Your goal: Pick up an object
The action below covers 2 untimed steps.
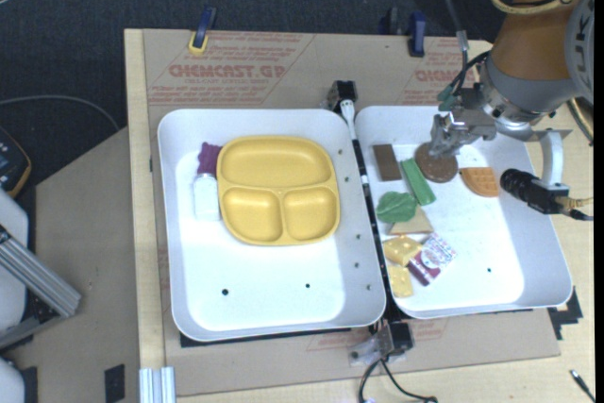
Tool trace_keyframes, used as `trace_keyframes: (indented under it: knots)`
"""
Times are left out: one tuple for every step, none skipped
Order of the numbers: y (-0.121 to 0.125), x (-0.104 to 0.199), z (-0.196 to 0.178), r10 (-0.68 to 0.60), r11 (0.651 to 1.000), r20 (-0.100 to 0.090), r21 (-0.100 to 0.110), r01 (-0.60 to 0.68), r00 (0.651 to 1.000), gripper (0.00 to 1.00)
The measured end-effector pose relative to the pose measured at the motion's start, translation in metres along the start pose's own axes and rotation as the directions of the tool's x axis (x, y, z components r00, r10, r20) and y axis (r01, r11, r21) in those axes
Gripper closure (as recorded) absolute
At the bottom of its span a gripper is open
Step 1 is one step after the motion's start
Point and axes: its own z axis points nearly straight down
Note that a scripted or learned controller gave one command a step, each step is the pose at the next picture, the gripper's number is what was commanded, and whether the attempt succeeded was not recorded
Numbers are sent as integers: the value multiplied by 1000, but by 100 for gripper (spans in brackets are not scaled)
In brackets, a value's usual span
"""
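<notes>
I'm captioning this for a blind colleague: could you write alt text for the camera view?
The gripper hangs low over a brown round object in the right bin, among small toy foods. The left bin holds a yellow divided tray.

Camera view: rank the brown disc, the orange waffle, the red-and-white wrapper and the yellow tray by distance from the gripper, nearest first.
1. Brown disc, right bin, directly under the gripper.
2. Orange waffle, right bin, just right of the disc.
3. Red-and-white wrapper, right bin, toward the front.
4. Yellow tray, left bin.
</notes>
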Motion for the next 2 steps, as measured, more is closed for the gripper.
trace_keyframes:
  knots:
    - [-7,-3,-6,1,1000,-1,1,-1,1000,100]
    - [-14,6,-3,1,1000,-2,5,-1,1000,100]
